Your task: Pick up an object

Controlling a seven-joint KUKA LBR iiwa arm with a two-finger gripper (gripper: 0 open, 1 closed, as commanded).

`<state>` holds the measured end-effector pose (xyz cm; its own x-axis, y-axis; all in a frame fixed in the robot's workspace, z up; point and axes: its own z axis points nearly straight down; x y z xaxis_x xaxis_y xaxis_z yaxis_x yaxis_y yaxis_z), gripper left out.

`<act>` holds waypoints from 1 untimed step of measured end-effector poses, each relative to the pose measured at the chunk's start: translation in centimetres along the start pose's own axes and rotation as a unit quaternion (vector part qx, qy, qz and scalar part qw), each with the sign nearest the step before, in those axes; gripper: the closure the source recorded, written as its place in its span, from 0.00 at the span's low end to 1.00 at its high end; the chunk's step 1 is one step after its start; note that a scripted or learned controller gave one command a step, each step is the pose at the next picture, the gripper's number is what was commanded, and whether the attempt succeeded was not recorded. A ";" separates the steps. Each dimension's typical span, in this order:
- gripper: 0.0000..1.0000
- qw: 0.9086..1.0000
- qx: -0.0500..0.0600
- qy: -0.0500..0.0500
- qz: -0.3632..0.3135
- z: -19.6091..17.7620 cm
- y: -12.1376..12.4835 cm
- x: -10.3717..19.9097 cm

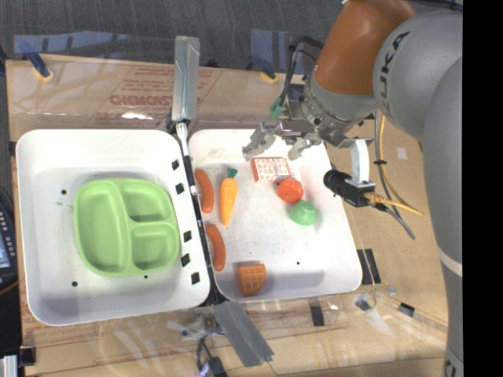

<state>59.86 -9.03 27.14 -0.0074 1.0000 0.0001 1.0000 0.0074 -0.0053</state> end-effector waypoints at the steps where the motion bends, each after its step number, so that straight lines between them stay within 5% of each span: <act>1: 0.00 1.000 0.001 0.000 -0.002 8.2 -6.3 3.6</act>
